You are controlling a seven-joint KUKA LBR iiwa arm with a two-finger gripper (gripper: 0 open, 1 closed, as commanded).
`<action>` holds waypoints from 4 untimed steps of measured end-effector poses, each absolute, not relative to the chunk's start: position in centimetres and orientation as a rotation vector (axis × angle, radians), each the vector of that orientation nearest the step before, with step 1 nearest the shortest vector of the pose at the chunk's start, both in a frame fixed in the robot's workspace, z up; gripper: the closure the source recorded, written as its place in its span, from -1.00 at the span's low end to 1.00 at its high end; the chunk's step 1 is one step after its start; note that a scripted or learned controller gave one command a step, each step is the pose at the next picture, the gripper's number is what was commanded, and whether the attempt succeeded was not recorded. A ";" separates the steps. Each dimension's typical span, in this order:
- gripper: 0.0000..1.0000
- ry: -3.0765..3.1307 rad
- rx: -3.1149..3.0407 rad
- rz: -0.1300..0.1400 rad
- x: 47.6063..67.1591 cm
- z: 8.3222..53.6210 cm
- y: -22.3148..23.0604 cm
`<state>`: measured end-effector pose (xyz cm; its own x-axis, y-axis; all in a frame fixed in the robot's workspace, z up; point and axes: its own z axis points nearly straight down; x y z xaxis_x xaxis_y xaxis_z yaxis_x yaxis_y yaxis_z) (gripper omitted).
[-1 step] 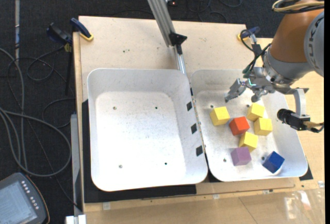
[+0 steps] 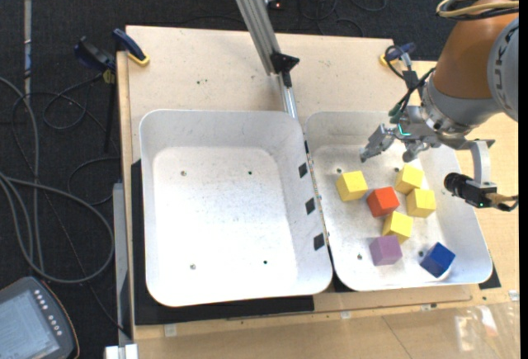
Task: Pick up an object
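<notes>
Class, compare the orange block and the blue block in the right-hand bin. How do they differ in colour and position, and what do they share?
Colour: the orange block is orange-red; the blue block is dark blue.
Position: the orange block sits mid-bin with yellow blocks close around it; the blue block lies near the bin's front right corner, with the purple block its nearest neighbour.
Shared: both are small cubes of similar size, resting in the right bin.
</notes>
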<state>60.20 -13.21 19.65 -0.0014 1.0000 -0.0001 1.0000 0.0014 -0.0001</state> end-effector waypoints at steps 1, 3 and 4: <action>-1.00 -2.216 -2.220 0.006 59.2 14.1 -13.7; 1.00 -2.237 -2.238 -0.027 60.1 13.0 -13.8; 1.00 -2.229 -2.222 -0.005 60.9 17.6 -13.5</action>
